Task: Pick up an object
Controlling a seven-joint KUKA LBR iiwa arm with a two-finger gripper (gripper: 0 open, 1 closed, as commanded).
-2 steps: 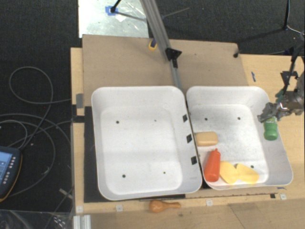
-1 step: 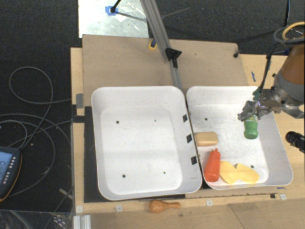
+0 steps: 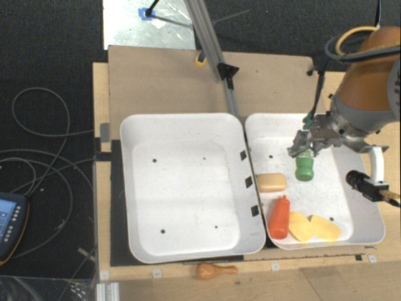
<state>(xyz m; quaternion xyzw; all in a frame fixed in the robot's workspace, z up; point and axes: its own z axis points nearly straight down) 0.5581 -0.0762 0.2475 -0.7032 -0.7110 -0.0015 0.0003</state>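
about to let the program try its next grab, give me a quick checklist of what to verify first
1. Pincer over the right bin: ok.
2. Green object directly under pincer: ok.
3. Green object actually gripped: cannot tell.
4. Space around green object: ok, the tan block lies apart.
5. Red bottle and yellow pieces away from the pincer's path: ok, near the bin's front edge.

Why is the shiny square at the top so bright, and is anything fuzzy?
In the camera view, the pale floor patch at the top glares under strong light, washing out detail; the white bins look bright too, with soft shadows along their walls; the arm at the right is a bit blurry, while the green object and red bottle stay fairly sharp.
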